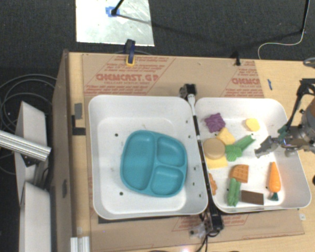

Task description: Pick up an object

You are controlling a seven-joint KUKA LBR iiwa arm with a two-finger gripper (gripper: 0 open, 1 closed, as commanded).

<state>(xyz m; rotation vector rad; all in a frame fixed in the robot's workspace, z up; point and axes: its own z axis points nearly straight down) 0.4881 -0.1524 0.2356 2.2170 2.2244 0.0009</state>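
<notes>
Two shallow white bins sit side by side on the bench: the left bin point(102, 140) carries a teal divided plate point(153, 163), and the right bin point(296, 190) holds a scatter of toy food, which is where any pick has to happen. The arm point(312, 122) comes in from the right edge and hangs over that bin's right side, with the gripper point(266, 146) pointing leftward above bare white floor. How far the jaws are parted I cannot tell; the metal tips blur together, and nothing is visibly caught in them. The nearest candidate is the orange carrot point(273, 177), lying just below and slightly right of the gripper in the picture, its long axis running nearly up and down the view (green top toward the bin's near wall). To the gripper's left lies the green broccoli piece point(239, 147), angled up to the right, then the tan round disc point(214, 148). Smaller bits sit farther off: a waffle square point(240, 172), a brown bar point(252, 197), a yellow lump point(252, 124).
</notes>
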